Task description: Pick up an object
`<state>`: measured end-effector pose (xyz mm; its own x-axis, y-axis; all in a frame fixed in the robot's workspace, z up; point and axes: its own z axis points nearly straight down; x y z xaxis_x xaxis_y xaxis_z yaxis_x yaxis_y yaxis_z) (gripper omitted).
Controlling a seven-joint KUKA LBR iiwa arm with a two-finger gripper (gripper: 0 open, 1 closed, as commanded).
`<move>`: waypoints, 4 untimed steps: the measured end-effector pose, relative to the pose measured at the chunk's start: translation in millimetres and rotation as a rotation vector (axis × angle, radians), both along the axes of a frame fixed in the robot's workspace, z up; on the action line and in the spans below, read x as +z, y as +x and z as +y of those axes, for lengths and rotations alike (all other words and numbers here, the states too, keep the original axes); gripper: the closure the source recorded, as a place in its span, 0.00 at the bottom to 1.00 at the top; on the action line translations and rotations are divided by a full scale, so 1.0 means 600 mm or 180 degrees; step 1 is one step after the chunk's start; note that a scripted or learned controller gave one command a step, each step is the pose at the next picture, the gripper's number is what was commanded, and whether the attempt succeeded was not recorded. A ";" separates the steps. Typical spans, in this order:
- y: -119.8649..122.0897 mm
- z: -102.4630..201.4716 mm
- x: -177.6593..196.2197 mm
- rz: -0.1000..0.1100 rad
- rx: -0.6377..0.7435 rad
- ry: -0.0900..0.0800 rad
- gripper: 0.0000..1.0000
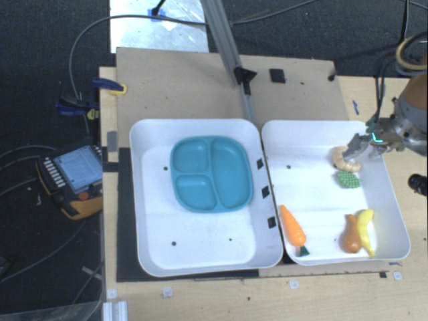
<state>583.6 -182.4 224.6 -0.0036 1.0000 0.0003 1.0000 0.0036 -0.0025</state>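
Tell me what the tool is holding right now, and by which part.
Cannot tell. The tool sits right over the beige ring-shaped toy, but no grip shows.

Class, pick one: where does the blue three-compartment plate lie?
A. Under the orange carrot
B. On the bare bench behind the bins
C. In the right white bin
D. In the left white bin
D: the blue three-compartment plate lies flat in the left white bin, apart from the toys.
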 end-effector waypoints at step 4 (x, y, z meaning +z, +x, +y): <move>0.033 0.000 -0.232 -0.0026 -0.0004 -0.0006 0.00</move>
<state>603.2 -182.3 85.5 -0.0024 1.0000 -0.0017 1.0000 0.0024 0.0056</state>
